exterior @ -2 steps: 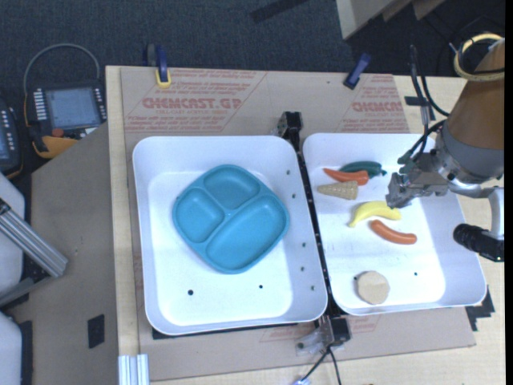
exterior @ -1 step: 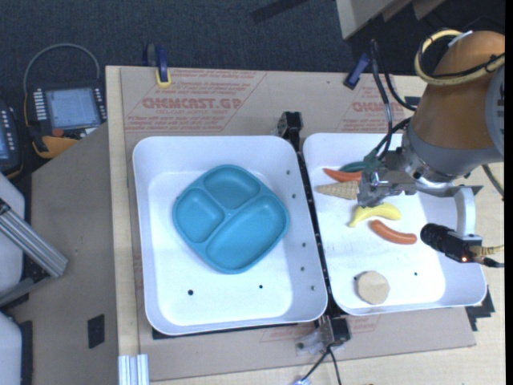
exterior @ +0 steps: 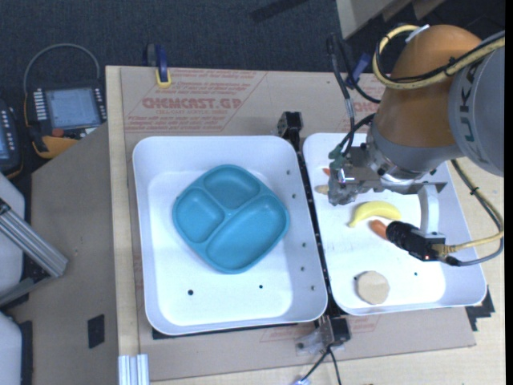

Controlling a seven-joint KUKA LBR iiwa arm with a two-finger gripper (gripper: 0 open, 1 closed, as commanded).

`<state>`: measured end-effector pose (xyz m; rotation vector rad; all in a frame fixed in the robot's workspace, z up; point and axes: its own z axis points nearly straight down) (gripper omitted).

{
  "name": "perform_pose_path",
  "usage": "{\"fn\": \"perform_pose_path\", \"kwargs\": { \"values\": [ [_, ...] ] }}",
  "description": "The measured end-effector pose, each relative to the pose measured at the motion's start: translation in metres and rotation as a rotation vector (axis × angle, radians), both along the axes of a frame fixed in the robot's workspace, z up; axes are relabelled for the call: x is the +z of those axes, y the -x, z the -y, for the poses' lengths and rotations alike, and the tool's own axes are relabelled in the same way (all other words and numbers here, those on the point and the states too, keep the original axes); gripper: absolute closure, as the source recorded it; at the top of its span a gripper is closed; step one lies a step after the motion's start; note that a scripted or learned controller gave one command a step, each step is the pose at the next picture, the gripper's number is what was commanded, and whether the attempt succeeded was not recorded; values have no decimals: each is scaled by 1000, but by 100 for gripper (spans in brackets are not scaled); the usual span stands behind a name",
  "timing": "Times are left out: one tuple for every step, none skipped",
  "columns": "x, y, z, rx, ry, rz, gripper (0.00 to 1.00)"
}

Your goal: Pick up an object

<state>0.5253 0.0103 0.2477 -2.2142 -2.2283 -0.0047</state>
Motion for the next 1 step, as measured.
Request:
{"fn": "perform_pose_path", "kwargs": {
  "values": [
    [-19, 0, -56, 0, 0, -7, 100]
  ]
}}
